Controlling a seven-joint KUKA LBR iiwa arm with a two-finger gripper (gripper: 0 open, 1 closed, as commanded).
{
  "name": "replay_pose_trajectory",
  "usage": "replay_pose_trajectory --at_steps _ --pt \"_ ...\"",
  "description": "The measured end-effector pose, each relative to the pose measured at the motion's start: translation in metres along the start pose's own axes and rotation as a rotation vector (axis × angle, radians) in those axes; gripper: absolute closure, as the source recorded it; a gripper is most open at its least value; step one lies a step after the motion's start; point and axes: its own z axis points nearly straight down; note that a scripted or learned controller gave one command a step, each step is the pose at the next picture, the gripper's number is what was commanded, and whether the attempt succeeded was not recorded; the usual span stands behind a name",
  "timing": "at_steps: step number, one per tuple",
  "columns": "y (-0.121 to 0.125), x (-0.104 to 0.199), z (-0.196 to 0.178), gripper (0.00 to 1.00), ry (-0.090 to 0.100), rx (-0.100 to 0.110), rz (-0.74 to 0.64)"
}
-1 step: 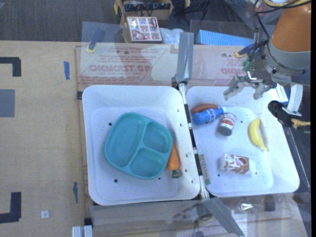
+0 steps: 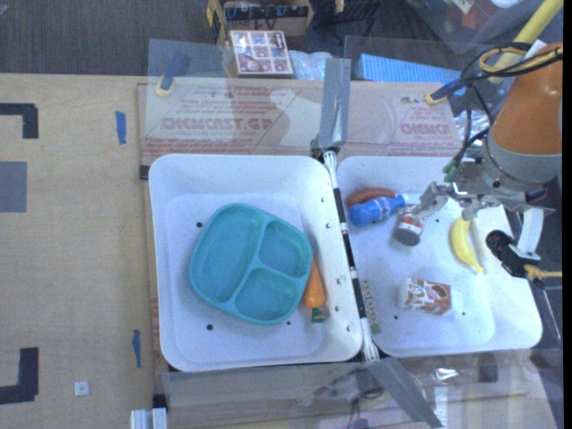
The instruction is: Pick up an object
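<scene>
Gripper is positioned over right bin, just above small can; jaw state can't be told. Can is flanked by blue bottle and banana. Nothing is seen grasped.

Arm cut off by right and top edges. Tool small, blurred; finger gap unreadable. Carrot partly hidden under teal divided plate rim. Small carton print illegible. Right bin far corner covered by arm.
</scene>
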Motion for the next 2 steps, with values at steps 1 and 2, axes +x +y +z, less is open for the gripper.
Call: replay_pose_trajectory --at_steps 1,2 --pt "0.015 0.0 0.095 0.0 -0.001 -0.007 -0.143" --pt "0.016 -0.004 0.084 1.0 -0.002 -0.013 -0.137"
